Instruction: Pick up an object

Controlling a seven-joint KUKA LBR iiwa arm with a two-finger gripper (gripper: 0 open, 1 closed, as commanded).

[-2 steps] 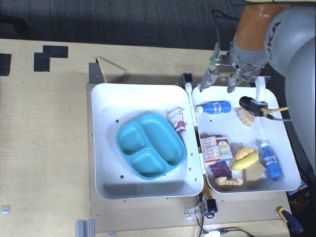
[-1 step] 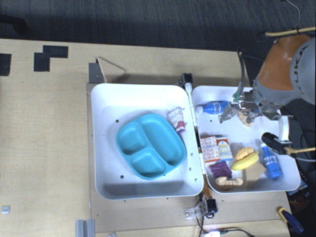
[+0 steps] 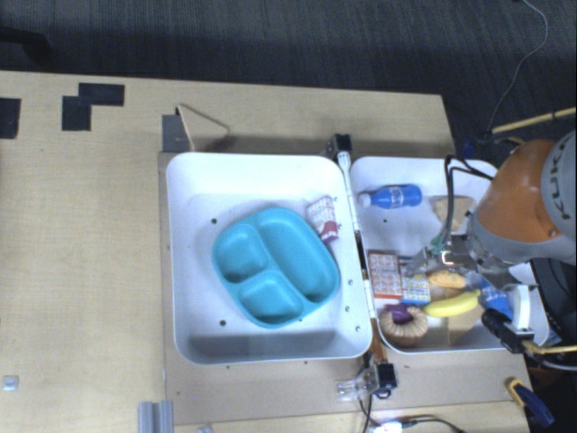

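Hand (image 3: 439, 262), grip unclear, sits low amid banana (image 3: 453, 306), blue bottle (image 3: 394, 197) and card (image 3: 384, 273).

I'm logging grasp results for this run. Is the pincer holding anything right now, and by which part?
It cannot be told. The pincer sits low in the right bin, above the banana, but the arm hides its tip.
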